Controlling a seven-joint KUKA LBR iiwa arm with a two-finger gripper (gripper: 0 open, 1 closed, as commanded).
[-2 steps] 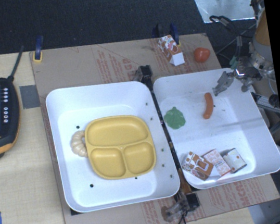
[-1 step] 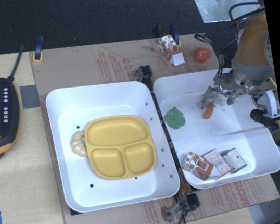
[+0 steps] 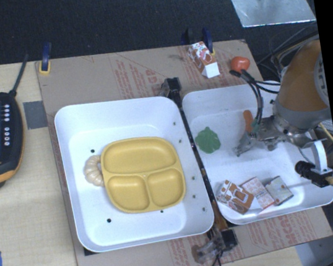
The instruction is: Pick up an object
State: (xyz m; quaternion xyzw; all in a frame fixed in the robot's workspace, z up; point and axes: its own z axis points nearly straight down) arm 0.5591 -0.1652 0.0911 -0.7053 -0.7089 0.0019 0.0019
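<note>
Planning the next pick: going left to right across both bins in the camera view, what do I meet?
Beige item → yellow divided tray → green object → gripper

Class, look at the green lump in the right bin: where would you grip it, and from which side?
Grip the green lump across its middle, coming straight down. It is small and rounded, lies free on the bin floor, and nothing touches it, so there is room around it for both fingers.

Grey arm (image 3: 298,116) with a broad orange band, black cables, and slim metal jaws.
</note>
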